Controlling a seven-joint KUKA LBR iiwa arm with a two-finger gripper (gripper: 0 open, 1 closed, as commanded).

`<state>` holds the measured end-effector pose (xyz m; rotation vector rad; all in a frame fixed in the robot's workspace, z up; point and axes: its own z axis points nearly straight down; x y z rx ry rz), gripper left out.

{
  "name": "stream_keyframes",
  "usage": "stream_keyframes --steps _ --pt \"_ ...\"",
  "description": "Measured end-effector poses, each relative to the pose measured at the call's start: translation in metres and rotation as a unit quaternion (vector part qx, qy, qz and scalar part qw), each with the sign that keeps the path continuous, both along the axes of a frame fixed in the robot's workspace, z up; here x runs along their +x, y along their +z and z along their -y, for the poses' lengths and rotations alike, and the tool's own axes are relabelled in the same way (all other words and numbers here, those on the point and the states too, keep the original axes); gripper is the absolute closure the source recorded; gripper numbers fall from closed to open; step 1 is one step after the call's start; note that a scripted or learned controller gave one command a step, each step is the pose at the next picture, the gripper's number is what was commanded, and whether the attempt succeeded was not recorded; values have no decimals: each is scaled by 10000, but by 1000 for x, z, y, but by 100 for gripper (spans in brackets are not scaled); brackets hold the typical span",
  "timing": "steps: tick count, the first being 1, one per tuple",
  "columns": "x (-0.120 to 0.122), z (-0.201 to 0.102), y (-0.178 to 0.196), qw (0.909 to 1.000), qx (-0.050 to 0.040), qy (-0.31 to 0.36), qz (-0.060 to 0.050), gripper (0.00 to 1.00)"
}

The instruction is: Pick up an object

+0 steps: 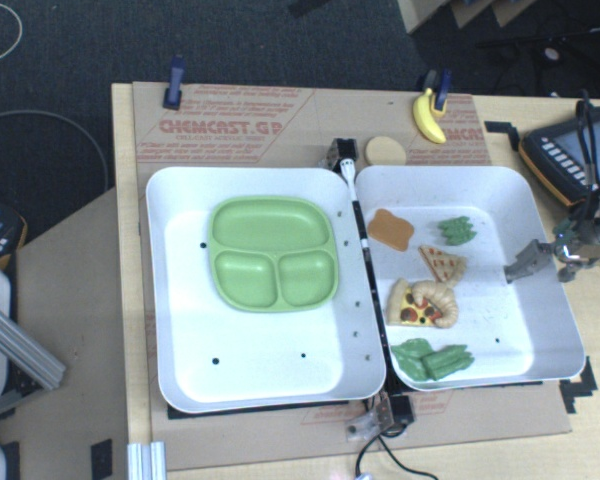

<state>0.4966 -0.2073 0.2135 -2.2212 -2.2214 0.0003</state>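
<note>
We see two white bins side by side on the counter (280, 118), which is covered with printed brown cardboard. The left bin (180, 368) holds a green divided plate (273, 252), set toward its upper middle. The right bin (510, 198) holds the toy food items: an orange-brown piece (390, 229) near 11 o'clock within that bin, a small green leafy piece (457, 230) at about 12 o'clock, a waffle-like triangular wedge (441, 263) just below the orange-brown piece, a pizza slice (426, 305) below the wedge, close to it or touching, and a green bean-like bundle (431, 358) at about 7 o'clock by the bin's near wall. The end effector (525, 264) reaches in from 3 o'clock over the right side of the right bin, well apart from the food pieces; nothing is visible between its fingers, and we cannot tell whether they stand apart or together. On the counter beyond the bins, a toy banana (429, 119) lies near 12 o'clock, with a tan round disc (385, 151) just beside it to the left.
</note>
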Motion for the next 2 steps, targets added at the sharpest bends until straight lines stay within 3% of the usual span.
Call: stream_keyframes --steps 1,2 --pt "28 -9 -119 10000 24 14 -43 0" --pt "79 -77 -115 10000 12 43 24 0"
